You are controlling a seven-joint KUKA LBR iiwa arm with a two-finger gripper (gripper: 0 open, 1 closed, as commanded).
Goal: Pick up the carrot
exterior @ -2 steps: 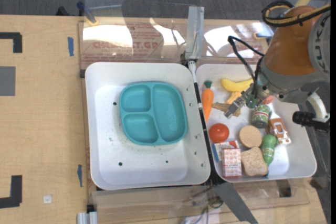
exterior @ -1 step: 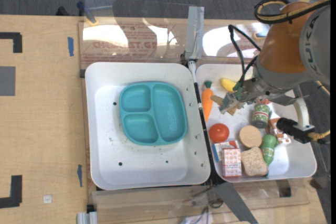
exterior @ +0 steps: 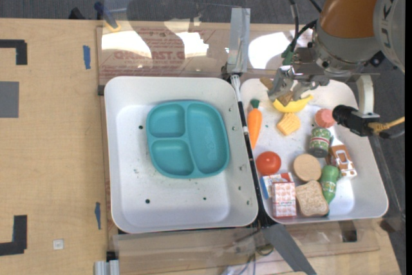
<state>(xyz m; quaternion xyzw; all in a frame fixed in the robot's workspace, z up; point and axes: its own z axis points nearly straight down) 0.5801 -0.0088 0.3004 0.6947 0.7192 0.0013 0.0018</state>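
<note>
Claw (exterior: 285, 84) state cannot be told from this view, because its tip is seen against the banana (exterior: 291, 103) and the wrist covers it from above. It is placed over the back part of the right bin (exterior: 380, 193), just above the banana and near the carrot (exterior: 254, 126), but not over it. The carrot is lying along the left wall of this bin, with its green top pointed to the back, and nothing is touching it. The step in hand is judged to be the approach; the pick is not yet made. For the next move, the claw must be shifted to the left, lined up across the carrot, and lowered close to the wall without striking it.

By count, two bins are seen, the left bin (exterior: 122, 158) and the right one. One teal plate (exterior: 188, 138) is lying in the left bin. In the right bin are counted one carrot, one banana, one tomato (exterior: 268, 161), one bread slice (exterior: 311, 198) and one small carton (exterior: 284, 198), besides some other small items.
</note>
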